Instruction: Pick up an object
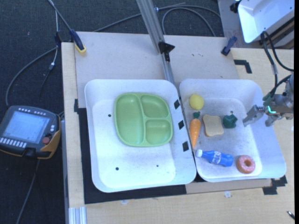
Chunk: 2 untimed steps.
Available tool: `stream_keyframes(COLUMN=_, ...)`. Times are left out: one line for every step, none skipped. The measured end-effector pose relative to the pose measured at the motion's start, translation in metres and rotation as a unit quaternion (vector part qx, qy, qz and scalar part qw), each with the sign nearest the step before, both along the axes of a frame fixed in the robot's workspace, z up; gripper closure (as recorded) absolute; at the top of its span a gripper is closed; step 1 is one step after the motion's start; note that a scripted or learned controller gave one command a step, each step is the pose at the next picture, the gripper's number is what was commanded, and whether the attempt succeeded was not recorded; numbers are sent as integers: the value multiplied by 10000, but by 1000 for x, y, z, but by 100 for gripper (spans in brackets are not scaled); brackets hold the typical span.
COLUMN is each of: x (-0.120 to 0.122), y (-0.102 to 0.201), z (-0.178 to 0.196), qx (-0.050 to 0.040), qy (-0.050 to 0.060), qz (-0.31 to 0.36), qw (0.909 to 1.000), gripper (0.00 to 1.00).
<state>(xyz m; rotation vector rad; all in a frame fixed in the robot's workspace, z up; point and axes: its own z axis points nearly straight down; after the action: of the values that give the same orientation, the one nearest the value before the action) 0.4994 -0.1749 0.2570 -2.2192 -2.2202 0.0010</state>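
Matt green plastic plate [142, 119], speckled white plastic bins [135, 178], glossy blue bottle [216, 158], pale wood bench [70, 125].

No legible text or labels.

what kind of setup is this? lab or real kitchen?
Most likely a robotics lab, not a kitchen: a teach pendant lies on dark carpet beside the bench, two white bins sit clamped to it, and the food, like the carrot and donut, looks like toys.

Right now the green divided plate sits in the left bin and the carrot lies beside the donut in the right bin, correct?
Not quite. The carrot lies beside the bread slice, not the donut, which sits at the right bin's near corner. The camera view shows the green divided plate in the left bin.
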Motion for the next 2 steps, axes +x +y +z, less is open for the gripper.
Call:
stream_keyframes(x=0, y=0, z=1, qx=-2, qy=-8, qz=2, qw=10000, gripper=0)
stream_keyframes(x=2, y=-9, z=-47, qx=7, qy=16, qz=-8, qw=10000, gripper=0)
